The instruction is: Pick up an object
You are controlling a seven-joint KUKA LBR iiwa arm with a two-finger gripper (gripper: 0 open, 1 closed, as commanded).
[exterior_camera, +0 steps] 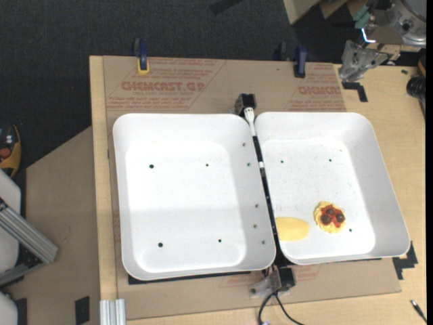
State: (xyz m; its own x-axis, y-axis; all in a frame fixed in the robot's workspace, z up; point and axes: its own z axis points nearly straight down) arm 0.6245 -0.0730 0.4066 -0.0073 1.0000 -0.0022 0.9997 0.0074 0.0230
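The bench [67, 202] is a light wooden surface carrying a brown board [223, 80] printed with red lettering, fixed along its far edge by two blue clamps [141, 51], one toward the far-left corner and one toward the far right. Two shallow white bins rest directly on the board, side by side and touching along a central seam: the left bin [135, 202] and the right bin [379, 181]. A black cable [270, 310] trails off the near edge below the seam.
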